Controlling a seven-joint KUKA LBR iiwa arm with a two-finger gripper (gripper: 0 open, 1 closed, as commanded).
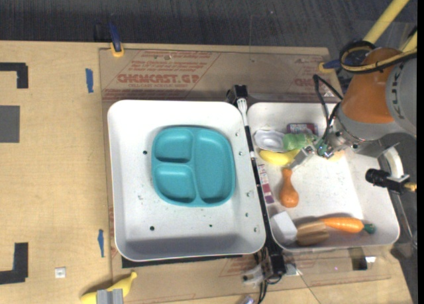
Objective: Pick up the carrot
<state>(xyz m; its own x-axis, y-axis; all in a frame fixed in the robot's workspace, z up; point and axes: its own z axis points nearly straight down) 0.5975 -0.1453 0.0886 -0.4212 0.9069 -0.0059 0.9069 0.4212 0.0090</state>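
One orange plastic carrot with green top (343,224) lies at right bin's (381,230) near edge. One teal divided plate (194,165) in left bin. Claw (317,151) low over yellow banana (277,157); grip state indiscernible.

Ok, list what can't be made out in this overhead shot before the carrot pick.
- Gripper: too small and blurred against clutter in the camera view; open or shut is unclear.
- Green item: partly covered by the gripper, identity unclear.
- Brown item: the carrot lies along it; touching or apart is unclear.
- Arm: cut off by the right edge.
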